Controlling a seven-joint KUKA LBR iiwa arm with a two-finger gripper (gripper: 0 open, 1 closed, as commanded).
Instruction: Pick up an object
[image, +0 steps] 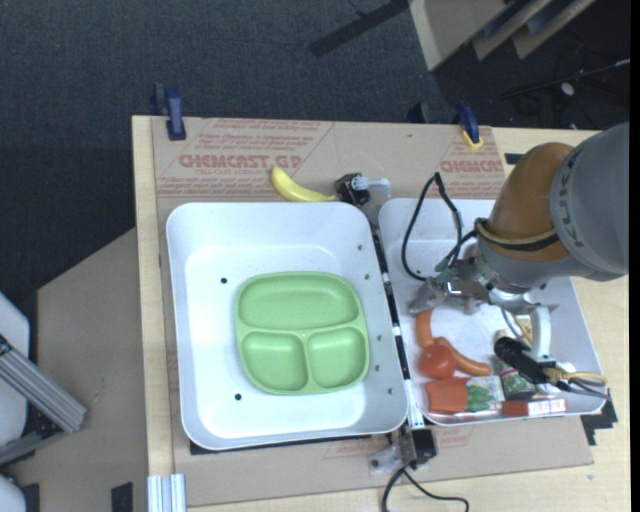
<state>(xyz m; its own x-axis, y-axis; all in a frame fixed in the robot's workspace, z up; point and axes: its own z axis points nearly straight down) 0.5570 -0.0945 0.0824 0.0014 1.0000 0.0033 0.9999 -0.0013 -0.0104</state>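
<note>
My gripper (447, 288) hangs low over the right bin (585, 330), near its left-centre, under the grey arm with its orange band (530, 200). Just below it lie a curved orange carrot-like piece (450, 345), a red tomato-like piece (435, 362), a red-orange block (447, 396) and a small green item (482, 398). A small red and white item (532, 407) sits at the bin's front edge. I see nothing between the gripper and these pieces that shows contact.
The left bin (200, 250) holds a green divided tray (302, 332). A yellow banana (298, 188) and a small black and silver object (356, 186) lie on the bench behind the bins. A black cable (420, 225) loops over the right bin's back.
</note>
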